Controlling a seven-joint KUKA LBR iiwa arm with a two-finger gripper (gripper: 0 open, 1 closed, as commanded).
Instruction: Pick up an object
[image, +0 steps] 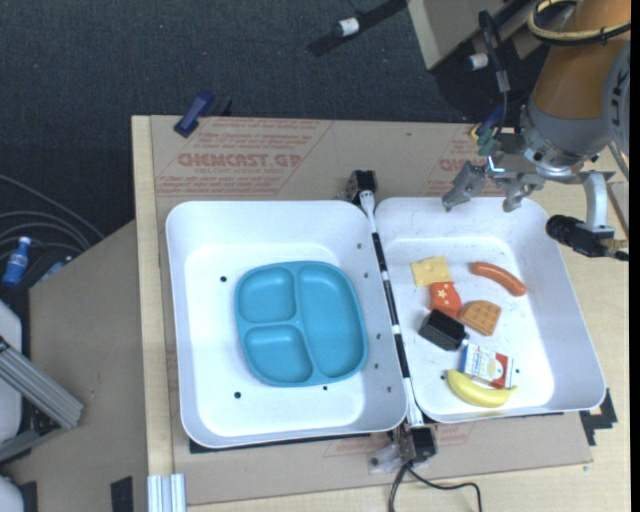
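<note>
A cardboard-topped bench over dark carpet carries two shallow white bins, the left one (200, 240) holding a blue divided plate (300, 322). The gripper (487, 190) hangs over the far rim of the right bin (560, 300), fingers spread apart and clamped on nothing. All the candidates for picking lie nearer the camera than the gripper: a yellow cheese slice (432, 271) and a sausage (498, 278) closest to it, then a small red piece (445, 298), a waffle (480, 317), a black block (441, 329), a small carton (487, 367) and a banana (478, 390) farthest from it. The risk is crowding: the red piece, black block and waffle sit touching or just beside one another, so descending fingers could land on two at once or nudge one aside. The flat cheese slice may offer too little edge to pinch, and the rounded sausage could roll clear.
</note>
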